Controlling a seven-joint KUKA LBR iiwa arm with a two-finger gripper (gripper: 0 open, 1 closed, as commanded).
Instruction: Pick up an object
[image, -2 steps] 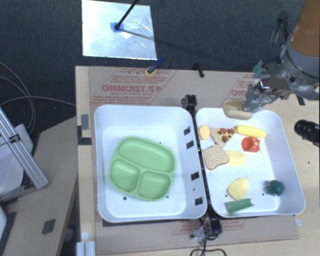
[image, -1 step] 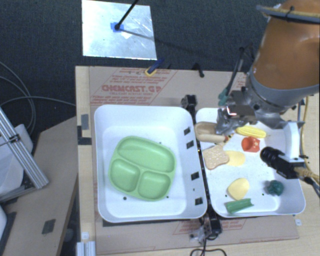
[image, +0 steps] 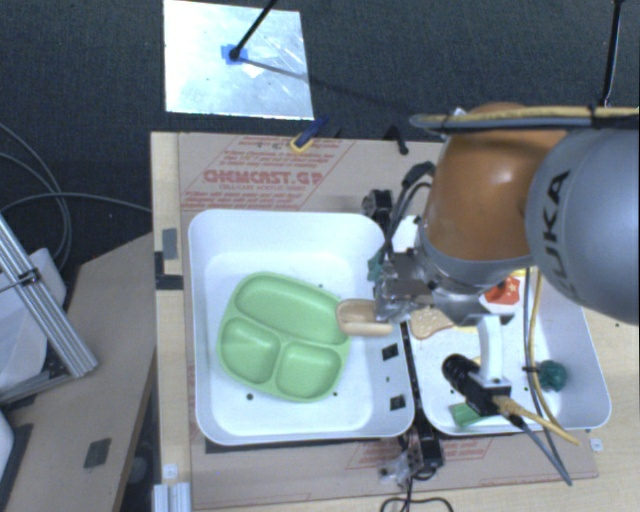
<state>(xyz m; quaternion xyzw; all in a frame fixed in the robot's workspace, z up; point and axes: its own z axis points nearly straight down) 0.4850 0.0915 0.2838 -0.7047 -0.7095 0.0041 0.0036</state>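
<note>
The grey arm with its orange band reaches in from the right and hangs over the divide between the two white bins; the gripper sits low at the left bin's right wall, just above the inner edge, and whether it is released or clenched cannot be told, since the wrist hides it from above; a tan wooden utensil lies just near of the gripper, its rounded end resting on the right rim of the green divided plate and its shaft pointing right toward the divide; nothing shows it as grasped; the plate lies flat in the middle of the left bin, three compartments up; in the right bin a tan piece lies just right of the divide, and whether it belongs to the utensil cannot be told; a red and white thing peeks out beneath the arm; a dark green ball sits toward the right wall; a small green block lies at the near edge; both bins rest on a brown printed sheet
</note>
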